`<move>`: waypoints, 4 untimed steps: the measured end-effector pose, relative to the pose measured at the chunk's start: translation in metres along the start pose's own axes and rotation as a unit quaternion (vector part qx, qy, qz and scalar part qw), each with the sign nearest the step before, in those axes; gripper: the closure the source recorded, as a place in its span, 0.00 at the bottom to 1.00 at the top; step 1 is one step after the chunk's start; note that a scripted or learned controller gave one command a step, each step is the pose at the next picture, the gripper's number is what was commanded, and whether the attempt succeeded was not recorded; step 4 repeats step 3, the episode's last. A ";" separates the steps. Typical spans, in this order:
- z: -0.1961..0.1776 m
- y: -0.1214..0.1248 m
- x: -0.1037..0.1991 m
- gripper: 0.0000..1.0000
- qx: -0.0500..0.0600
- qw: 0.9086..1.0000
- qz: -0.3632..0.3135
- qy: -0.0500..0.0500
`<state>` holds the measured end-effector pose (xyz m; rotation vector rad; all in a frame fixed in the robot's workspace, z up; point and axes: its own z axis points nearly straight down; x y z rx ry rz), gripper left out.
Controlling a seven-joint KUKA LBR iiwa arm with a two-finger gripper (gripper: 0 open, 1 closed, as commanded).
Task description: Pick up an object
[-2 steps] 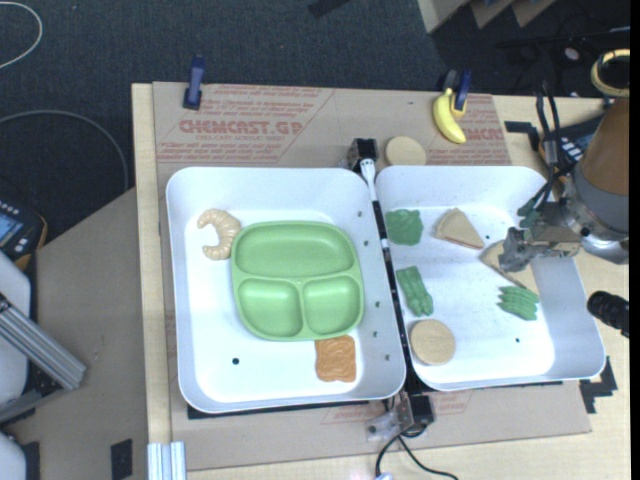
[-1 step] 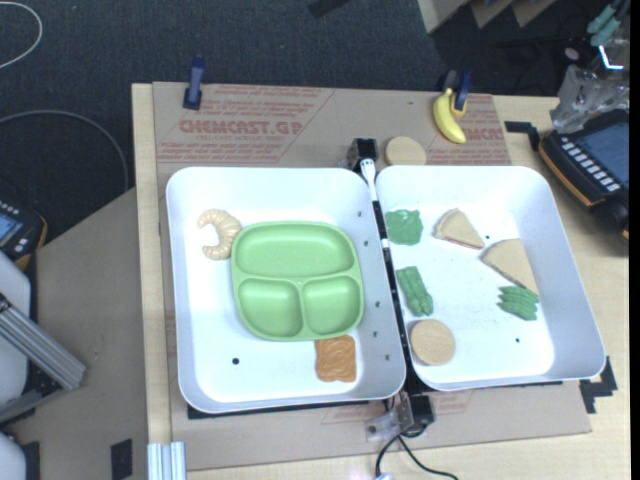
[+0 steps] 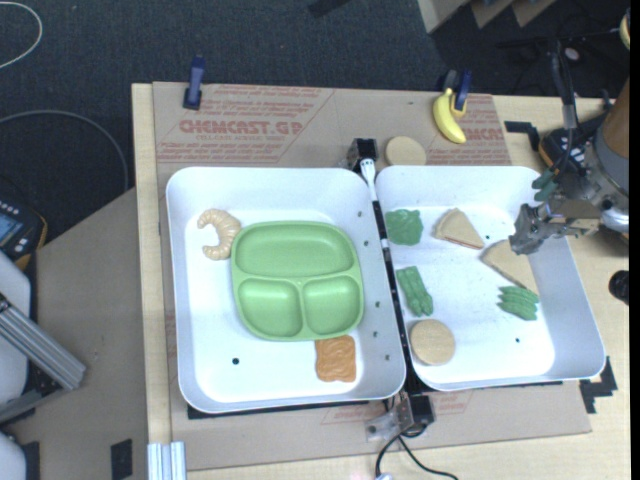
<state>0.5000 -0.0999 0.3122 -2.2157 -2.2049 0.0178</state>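
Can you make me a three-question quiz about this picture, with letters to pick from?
1. Where does the green three-compartment plastic plate lie?
A. in the left white bin
B. in the right white bin
C. on the cardboard

2. What colour is the toy banana at the bench's far edge?
A. red
B. yellow
C. blue

3. What is in the plate's compartments?
A. the curled tan croissant
B. the round tan cookie
C. nothing

Answers: 1 A, the plate fills the middle of the left bin. 2 B, it is plainly yellow. 3 C, all three compartments show bare green; the croissant lies beside the plate.
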 end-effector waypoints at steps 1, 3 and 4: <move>0.060 -0.022 0.040 1.00 -0.005 1.000 -0.004 0.000; 0.003 -0.022 0.161 1.00 -0.006 1.000 -0.005 -0.001; 0.003 -0.022 0.161 1.00 -0.006 1.000 -0.005 -0.001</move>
